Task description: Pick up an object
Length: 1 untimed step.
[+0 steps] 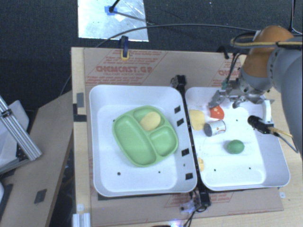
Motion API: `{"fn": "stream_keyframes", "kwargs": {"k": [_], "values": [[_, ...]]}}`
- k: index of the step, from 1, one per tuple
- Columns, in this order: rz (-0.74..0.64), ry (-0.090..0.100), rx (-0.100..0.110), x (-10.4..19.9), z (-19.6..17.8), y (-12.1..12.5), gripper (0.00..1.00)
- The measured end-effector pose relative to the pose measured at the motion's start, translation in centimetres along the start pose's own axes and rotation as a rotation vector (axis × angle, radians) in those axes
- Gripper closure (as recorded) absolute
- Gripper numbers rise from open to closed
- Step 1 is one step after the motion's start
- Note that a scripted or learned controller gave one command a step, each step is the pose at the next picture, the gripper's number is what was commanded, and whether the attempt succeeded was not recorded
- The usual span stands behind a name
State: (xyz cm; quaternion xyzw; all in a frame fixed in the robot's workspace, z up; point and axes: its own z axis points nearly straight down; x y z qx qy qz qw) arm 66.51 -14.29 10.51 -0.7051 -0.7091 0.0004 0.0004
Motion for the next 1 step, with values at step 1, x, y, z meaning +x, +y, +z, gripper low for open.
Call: {"fn": "stream_keyframes", "kwargs": {"k": [1], "values": [[-0.002, -0.001, -0.007, -0.05, -1.5, 0.2, 1.0]]}}
